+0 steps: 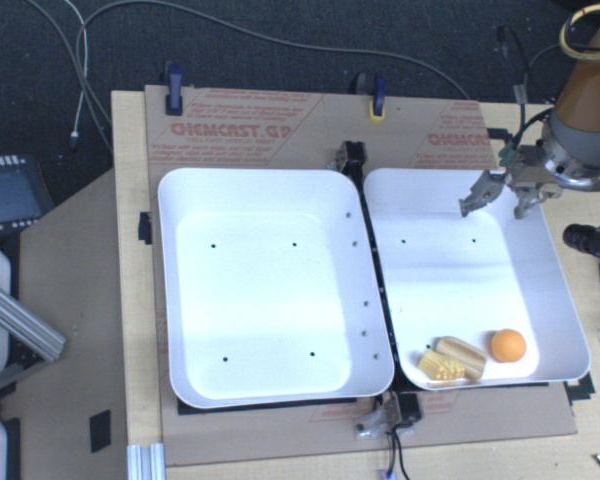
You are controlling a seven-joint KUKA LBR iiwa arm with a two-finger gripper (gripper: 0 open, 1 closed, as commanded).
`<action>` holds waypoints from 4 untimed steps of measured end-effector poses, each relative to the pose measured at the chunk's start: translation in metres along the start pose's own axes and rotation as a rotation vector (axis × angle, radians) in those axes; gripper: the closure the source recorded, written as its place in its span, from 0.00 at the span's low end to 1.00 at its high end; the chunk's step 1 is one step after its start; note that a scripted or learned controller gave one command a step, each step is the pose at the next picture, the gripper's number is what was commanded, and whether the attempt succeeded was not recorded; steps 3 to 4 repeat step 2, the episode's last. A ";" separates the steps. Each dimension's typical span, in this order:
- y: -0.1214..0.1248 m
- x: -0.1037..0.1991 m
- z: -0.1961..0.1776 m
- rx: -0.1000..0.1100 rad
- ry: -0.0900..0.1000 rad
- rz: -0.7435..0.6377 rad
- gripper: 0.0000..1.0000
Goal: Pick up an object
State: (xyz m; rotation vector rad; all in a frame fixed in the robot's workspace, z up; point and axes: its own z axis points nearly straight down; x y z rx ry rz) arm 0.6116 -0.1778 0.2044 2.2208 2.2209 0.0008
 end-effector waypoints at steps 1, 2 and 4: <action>-0.049 0.054 -0.007 0.001 0.002 -0.003 0.00; -0.121 0.119 -0.022 0.000 0.002 -0.005 0.00; -0.121 0.119 -0.022 0.000 0.002 -0.005 0.00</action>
